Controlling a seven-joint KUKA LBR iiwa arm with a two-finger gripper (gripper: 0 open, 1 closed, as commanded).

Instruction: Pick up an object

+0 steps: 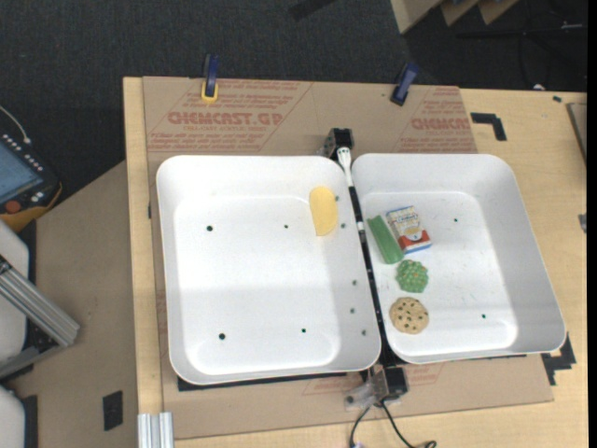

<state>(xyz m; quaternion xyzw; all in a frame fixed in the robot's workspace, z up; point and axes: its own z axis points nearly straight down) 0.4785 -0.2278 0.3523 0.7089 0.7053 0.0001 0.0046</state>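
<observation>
Four items sit in the right bin (522,250) (one yellow piece (323,210) lies left); tool state: cannot tell.

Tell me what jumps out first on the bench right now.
A yellow piece lies alone in the left bin, near its upper right edge. In the right bin, four things cluster along the left side: a green stick, a small carton, a green lump and a cookie.
</observation>
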